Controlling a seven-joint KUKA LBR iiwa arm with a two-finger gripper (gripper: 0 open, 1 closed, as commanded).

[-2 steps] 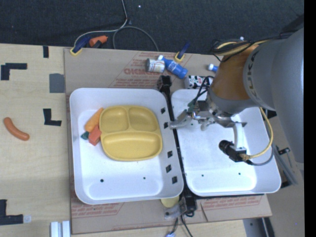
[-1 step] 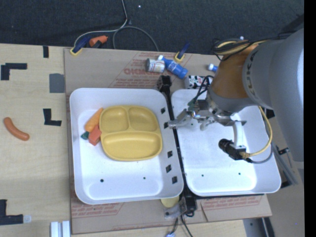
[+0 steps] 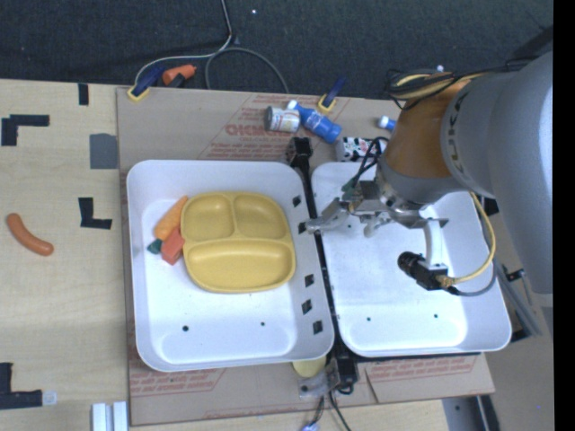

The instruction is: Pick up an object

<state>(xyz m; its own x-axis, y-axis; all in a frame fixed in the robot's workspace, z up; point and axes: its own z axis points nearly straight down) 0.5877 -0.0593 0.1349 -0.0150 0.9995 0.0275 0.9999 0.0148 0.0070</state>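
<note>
We see the gripper (image 3: 334,221) at the right bin's (image 3: 395,335) left edge, finger state unclear, yellow tray (image 3: 238,241) filling the left bin (image 3: 216,344).

Even, fairly bright overhead light falls on the bench; the two white bins (image 3: 225,344) look nearly washed out, with soft shadows along their inner walls (darkest beneath the arm (image 3: 503,124)); the whole frame is slightly soft and grainy, and the dark backdrop at top loses detail.
</note>
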